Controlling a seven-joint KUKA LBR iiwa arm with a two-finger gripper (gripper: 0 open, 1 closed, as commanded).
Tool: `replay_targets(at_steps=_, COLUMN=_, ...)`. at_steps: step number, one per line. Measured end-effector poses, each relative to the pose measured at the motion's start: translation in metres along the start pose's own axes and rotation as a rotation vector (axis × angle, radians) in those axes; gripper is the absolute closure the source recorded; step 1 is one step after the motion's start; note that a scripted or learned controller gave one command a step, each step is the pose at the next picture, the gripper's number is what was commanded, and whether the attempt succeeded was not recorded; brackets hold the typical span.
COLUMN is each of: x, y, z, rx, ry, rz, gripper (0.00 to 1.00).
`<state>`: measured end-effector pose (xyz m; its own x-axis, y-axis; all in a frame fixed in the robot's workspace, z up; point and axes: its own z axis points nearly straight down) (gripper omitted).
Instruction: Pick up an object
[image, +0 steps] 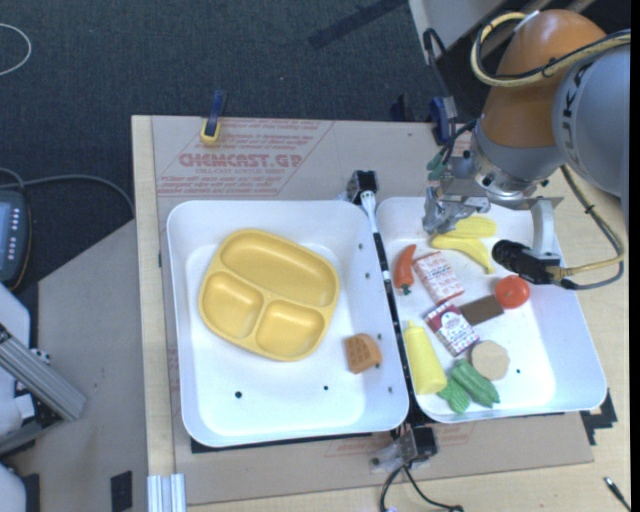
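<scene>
My gripper (447, 214) hangs over the back left part of the right bin (570, 345), just left of and above a yellow banana (468, 238). I see nothing held in it. Below it in that bin lie a red chili (403, 267), a red-and-white packet (437, 274), a second small packet (452, 328), a brown bar (482, 309), a red tomato (513, 291), a yellow bottle-like piece (424, 358), a tan round disc (490, 359) and a green vegetable (468, 386).
The left bin (190, 330) holds a yellow divided plate (268, 293) and a small brown chunk (363, 352) near its right wall. A black divider rail (385, 290) runs between the bins. Both bins stand on a cardboard-covered board (250, 155).
</scene>
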<state>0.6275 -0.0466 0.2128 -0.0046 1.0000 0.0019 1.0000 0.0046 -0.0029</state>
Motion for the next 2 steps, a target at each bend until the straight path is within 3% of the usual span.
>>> replay_targets(at_steps=1, x=0.06, y=0.004, z=-0.001, rx=-0.004, ry=0.0, rz=-0.002, gripper=1.0)
replay_targets(at_steps=2, x=0.109, y=-0.011, z=-0.003, rx=0.0, ry=-0.001, rz=0.0, gripper=1.0)
